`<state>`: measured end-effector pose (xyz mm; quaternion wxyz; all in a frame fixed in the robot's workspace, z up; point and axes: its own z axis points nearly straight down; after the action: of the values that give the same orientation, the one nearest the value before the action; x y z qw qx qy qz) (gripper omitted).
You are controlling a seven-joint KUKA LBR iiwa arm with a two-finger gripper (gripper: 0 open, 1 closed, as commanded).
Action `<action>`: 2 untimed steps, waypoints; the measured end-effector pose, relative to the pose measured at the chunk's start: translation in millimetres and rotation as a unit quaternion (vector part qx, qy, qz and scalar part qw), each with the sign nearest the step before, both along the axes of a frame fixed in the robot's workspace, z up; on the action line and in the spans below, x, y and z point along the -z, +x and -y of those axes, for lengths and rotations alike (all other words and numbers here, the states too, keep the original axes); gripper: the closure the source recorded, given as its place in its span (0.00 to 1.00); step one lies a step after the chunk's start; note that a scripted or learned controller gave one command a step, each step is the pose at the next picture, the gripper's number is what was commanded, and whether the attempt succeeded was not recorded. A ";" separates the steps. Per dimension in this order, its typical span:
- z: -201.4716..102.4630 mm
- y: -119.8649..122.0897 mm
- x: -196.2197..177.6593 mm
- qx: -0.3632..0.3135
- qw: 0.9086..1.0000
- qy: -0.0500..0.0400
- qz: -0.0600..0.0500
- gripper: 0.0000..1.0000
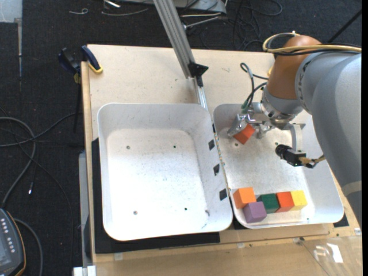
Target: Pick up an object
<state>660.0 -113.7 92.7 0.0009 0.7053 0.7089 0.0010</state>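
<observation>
Tool (248, 128) hangs over the far part of the right bin (322, 183), fingers closed on an orange block (245, 134) w/ the block seen between them, lifted clear of the bin floor. Grey arm (328, 79) w/ orange band reaches in from the right. At the right bin's near edge sit 5 blocks: orange cube (245, 196), purple (255, 211), green (269, 203), red (284, 200), yellow (298, 198), touching in a row. Left bin (115, 119) lies beside it on the counter (132, 68).

Pale wooden bench (144, 76). Two white bins touching side by side: left bin (152, 171) at 9 o'clock, right bin (322, 194) at 3 o'clock. Blue-yellow clamp (86, 59) at 11 o'clock corner.
</observation>
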 end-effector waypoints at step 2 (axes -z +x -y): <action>-61.3 -1.4 -108.2 -0.001 1.000 0.001 0.003 1.00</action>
<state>658.7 -52.4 200.9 0.0028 0.7043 0.7099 0.0037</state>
